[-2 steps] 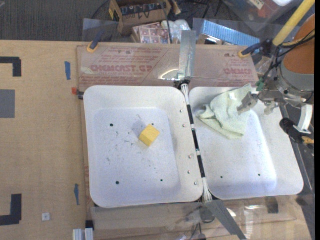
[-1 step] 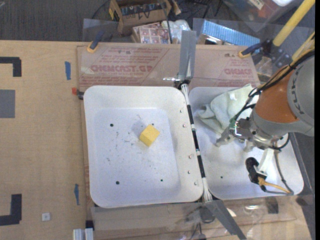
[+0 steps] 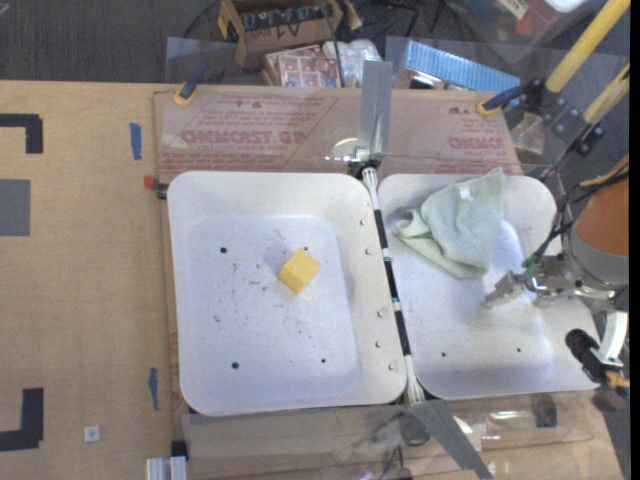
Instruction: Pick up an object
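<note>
Broadly, the wooden bench (image 3: 80, 268) carries two shallow white plastic bins side by side: the left bin (image 3: 200, 208) and the right bin (image 3: 530, 368), their rims touching along the middle seam. Above them lies a flat brown cardboard sheet with red lettering (image 3: 250, 133).

The grey arm with its orange band (image 3: 608, 223) reaches in from the right and hangs over the right bin's far side. Its metal two-finger gripper (image 3: 510, 288) sits low above the bin floor, just beside the lower edge of a crumpled pale green cloth (image 3: 460, 223) that lies in the upper part of that bin. The fingertips look close together with nothing visible between them, so it seems nearly closed and holds nothing; the cloth lies apart from the tips.

In the left bin, near its centre, rests a small yellow foam block (image 3: 299, 270), tilted a little, with bare floor all around it.

Either item would serve the task, and the cloth is nearer. To do this step well, I judge that the fingers should spread first, then come down over a raised fold of the cloth and not its flat hem, since a thin edge may slip out. The block, being small and well apart, would need a centred descent with the fingers straddling its flat sides.
</note>
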You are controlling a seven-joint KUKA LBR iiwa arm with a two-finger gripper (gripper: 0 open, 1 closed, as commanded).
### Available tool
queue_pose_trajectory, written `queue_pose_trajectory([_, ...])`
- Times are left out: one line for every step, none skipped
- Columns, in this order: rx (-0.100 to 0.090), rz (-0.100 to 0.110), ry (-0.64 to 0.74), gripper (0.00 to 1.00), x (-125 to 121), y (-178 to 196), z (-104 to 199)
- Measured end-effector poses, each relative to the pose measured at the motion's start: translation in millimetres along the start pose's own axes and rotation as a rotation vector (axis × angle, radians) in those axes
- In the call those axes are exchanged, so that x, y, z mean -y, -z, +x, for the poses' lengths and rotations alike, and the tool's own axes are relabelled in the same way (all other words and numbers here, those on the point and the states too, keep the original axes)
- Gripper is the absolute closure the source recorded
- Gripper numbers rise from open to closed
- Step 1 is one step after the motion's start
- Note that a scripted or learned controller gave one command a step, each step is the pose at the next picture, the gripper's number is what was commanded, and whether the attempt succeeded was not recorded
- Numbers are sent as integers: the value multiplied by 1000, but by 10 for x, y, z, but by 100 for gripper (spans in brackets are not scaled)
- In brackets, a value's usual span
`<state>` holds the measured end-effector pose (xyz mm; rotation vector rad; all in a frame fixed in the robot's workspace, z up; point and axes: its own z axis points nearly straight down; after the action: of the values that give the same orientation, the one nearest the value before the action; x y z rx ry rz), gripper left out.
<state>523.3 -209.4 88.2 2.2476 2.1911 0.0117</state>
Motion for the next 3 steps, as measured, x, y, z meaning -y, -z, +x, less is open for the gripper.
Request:
queue_pose_trajectory([-5,-1,-129,0,387,5,1])
queue_pose_trajectory([2,-5,-133,100,386,108,-32])
queue_pose_trajectory([7,-3,-324,100,425,9,347])
